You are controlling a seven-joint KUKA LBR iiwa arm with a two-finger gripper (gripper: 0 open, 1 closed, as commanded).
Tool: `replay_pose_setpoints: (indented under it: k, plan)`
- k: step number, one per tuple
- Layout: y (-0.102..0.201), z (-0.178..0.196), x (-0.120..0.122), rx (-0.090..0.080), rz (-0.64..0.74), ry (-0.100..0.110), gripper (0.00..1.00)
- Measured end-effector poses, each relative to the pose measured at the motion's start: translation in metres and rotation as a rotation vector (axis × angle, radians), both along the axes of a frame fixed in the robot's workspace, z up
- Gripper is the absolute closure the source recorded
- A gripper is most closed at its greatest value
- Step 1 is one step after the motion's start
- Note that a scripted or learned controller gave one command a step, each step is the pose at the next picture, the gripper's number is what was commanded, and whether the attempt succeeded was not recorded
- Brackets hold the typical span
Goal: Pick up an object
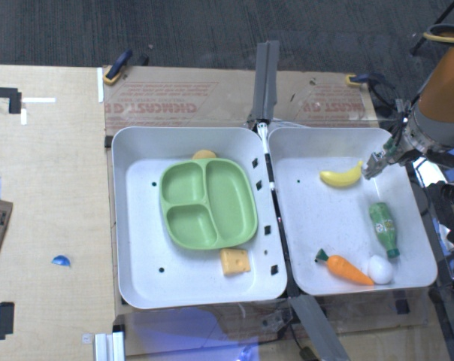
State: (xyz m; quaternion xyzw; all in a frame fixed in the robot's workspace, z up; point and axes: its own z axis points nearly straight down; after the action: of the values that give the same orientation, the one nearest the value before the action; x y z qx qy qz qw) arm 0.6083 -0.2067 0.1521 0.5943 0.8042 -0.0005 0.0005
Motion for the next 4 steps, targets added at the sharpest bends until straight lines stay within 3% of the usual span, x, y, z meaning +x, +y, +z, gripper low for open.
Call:
replay_pose_setpoints:
  k: [1,2,3,4]
  plan:
    - [0.046,-0.059,0.051,0.000,-0.025,-0.003,1.00]
    - [0.046,-0.059,0.051,0.000,-0.024,-0.003,0.00]
    - [0.031,-0.060,0.016,0.000,-0.008,-0.001,0.00]
    - [0.030,-0.050,0.017,-0.001,-0.010,-0.003,1.00]
